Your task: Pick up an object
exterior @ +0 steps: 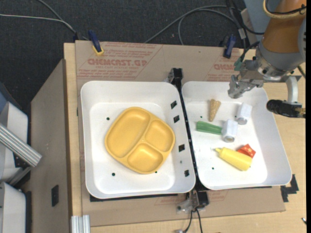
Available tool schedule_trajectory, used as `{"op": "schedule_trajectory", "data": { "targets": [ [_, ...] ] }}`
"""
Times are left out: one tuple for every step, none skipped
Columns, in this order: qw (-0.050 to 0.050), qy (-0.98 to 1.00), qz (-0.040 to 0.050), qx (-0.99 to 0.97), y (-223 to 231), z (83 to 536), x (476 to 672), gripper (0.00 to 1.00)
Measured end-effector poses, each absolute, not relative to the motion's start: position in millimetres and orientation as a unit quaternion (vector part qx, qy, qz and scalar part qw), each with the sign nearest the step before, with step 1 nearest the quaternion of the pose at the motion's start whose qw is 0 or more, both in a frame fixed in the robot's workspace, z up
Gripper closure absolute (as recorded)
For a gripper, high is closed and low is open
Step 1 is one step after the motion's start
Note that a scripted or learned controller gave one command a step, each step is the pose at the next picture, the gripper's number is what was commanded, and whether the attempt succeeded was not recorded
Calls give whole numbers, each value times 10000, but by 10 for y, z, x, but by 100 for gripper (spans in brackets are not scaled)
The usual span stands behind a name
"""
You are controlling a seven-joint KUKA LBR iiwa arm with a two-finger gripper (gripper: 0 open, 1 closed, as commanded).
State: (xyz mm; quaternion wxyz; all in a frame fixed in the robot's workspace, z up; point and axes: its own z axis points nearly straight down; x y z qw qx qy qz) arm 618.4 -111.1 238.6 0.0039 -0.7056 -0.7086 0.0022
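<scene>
Ice-cream cone point(214, 109) just below-left of the tool point(236, 91).

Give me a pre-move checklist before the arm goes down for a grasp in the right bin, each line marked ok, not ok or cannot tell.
1. Targets present in the right white bin: ok. Tan cone, green stick, two white cylinders, yellow squeeze bottle with red tip.
2. Pincer over the right bin: ok, at its far rim.
3. Pincer directly above a target: not ok; the cone lies nearer the camera and to the left.
4. Pincer carrying nothing: cannot tell.
5. Green stick free to lift: not ok; one cylinder touches its end.
6. Yellow three-compartment tray out of the way: ok, in the left bin.
</scene>
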Motion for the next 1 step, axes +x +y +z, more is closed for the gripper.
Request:
{"op": "schedule_trajectory", "data": {
  "targets": [
    [44,-7090,24,-7051,-597,2406,5914,100]
  ]
}}
